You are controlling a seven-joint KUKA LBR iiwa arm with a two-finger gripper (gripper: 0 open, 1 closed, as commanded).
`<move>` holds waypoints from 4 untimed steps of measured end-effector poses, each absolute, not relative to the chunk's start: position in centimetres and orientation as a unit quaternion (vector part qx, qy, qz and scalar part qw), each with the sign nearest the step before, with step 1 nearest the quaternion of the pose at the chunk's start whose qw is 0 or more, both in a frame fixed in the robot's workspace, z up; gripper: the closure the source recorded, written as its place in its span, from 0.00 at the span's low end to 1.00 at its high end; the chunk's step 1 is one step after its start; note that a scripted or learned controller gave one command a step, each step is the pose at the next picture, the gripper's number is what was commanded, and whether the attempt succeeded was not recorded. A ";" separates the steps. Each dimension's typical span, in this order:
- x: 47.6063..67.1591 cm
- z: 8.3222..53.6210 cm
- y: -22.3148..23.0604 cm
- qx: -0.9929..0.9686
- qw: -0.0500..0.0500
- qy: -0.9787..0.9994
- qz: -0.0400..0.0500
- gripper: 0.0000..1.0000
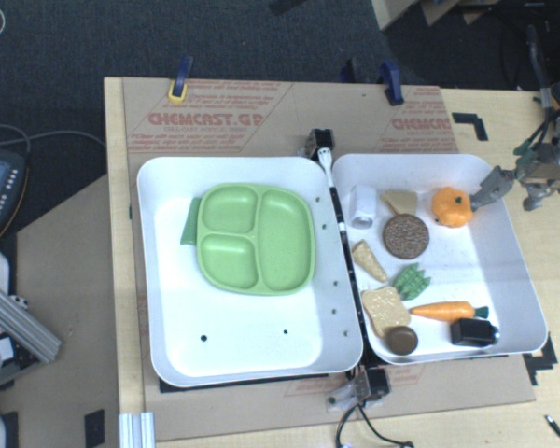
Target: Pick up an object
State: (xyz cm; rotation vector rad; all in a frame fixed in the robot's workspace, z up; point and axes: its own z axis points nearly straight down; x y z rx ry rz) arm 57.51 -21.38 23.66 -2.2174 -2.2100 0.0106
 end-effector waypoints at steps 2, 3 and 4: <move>57.4 19.2 -20.3 -0.707 0.003 -0.707 0.001 0.00; 58.1 14.4 -19.6 -0.707 0.002 -0.708 0.001 0.00; 58.0 9.0 -19.5 -0.707 0.003 -0.707 0.001 0.00</move>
